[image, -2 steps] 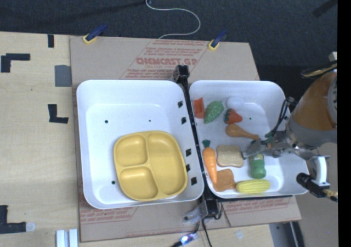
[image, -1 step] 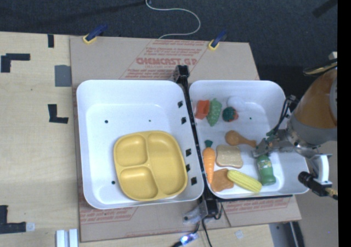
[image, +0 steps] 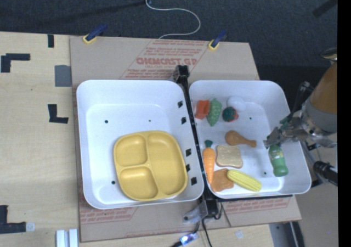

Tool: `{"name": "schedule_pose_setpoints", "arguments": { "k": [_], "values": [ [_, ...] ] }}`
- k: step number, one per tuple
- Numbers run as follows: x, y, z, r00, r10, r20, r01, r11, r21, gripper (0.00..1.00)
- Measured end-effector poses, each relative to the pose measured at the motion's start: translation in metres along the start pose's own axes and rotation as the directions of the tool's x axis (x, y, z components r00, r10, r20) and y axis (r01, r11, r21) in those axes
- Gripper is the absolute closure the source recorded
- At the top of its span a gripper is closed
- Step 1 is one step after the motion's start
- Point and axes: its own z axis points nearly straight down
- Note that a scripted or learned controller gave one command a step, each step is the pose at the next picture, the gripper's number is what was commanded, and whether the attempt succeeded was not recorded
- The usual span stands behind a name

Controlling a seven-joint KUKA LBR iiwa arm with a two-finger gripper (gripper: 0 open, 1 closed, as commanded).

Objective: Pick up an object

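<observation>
Cardboard [image: 164, 59] reads "CHEMCAST GP" — end effector [image: 274, 140] above green bottle [image: 278, 161], grip state unclear.

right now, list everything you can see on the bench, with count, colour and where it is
bins: 2, white, side by side on a cardboard sheet
divided plate: 1, yellow, left bin, near front
carrot: 1, orange, right bin, along left wall
bread slice: 1, tan, right bin, centre
corn cob: 1, yellow, right bin, front
drumstick: 1, brown, right bin, centre
orange piece: 1, orange, right bin, front, beside the corn
bottle: 1, green, right bin, by right wall
small toy foods: several, orange, green, red, right bin, back left
clips: 2, blue and yellow, cardboard's back edge
cable: 1, white, on dark floor behind
pincer: 1, grey, right bin's right side, just above the bottle
</observation>
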Motion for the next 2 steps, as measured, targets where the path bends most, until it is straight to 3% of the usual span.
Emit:
{"name": "schedule_pose_setpoints", "arguments": {
  "k": [2],
  "values": [
    [0.001,-0.003,-0.069,1.0,-0.001,-0.002,0.001,1.0,0.003,1.0]
  ]
}}
